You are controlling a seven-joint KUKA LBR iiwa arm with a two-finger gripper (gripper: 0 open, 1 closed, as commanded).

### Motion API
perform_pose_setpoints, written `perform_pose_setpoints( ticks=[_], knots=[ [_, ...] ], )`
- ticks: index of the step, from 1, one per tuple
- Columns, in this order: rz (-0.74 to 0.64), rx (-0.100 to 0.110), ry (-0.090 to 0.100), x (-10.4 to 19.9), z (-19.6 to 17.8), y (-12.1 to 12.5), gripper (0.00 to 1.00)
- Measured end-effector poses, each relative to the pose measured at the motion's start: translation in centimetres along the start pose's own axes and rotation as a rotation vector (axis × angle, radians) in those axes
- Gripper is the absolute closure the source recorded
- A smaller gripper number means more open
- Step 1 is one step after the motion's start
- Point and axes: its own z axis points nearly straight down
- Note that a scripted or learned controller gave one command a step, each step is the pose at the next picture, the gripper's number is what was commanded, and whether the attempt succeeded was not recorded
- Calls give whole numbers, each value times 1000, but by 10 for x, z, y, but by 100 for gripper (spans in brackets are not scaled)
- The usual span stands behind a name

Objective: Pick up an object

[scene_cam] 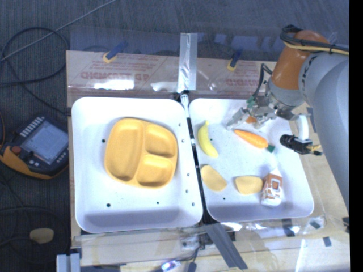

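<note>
Just below and right of the pincer (249, 115), whose state cannot be told, the carrot (251, 138) is seen lying in the right bin (295, 205).

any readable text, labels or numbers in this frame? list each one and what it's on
Nothing reads clearly.
Red print on the clear plastic sheet behind the bins: mirrored and too blurred to read.
Label on the small white and orange carton in the right white bin: too small to read.
Screen of the grey handheld pendant on the floor: no legible characters.
</note>
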Motion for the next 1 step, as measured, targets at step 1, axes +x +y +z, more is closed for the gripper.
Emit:
perform_pose_setpoints(
  ticks=[1],
  knots=[
    [-3, -11, -9, -1, -10, 2, 100]
  ],
)
